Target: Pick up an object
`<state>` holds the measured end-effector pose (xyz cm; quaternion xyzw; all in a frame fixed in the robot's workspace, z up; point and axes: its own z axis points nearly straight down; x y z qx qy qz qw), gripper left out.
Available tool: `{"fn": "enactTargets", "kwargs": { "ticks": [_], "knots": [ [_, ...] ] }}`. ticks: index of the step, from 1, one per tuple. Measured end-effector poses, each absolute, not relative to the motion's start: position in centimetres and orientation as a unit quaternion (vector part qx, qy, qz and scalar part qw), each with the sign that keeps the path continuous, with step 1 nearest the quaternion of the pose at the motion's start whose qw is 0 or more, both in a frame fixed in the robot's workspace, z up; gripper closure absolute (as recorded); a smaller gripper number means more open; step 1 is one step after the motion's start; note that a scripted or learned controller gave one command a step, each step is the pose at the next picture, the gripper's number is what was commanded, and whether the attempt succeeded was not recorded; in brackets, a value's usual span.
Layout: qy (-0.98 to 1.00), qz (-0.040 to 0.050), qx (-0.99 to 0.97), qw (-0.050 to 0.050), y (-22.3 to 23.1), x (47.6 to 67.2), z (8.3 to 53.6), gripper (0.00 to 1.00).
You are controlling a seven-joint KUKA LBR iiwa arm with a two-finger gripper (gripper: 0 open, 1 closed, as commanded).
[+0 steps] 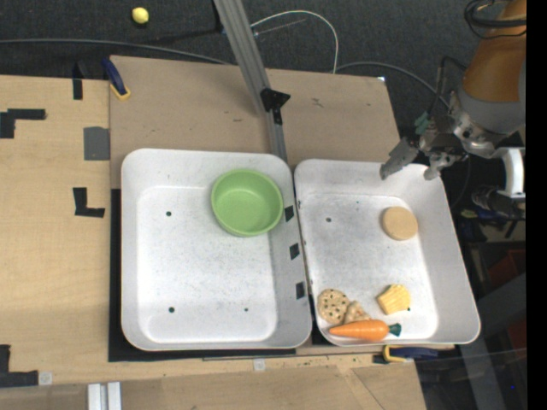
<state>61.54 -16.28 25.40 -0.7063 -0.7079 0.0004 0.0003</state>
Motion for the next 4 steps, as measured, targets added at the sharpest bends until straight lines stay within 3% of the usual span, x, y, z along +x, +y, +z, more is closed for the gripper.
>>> {"fn": "enactTargets", "kwargs": {
  "ticks": [1,3,4],
  "knots": [
    [-0.708,0.0006,-0.706,0.000,-16.3,61.5,25.4,0.00],
    [-0.708,0.0028,-0.707,0.003,-16.2,61.7,12.9,0.00],
    [-0.710,-0.0063,-0.705,-0.001,-15.6,62.2,9.2,0.00]
  ]
}}
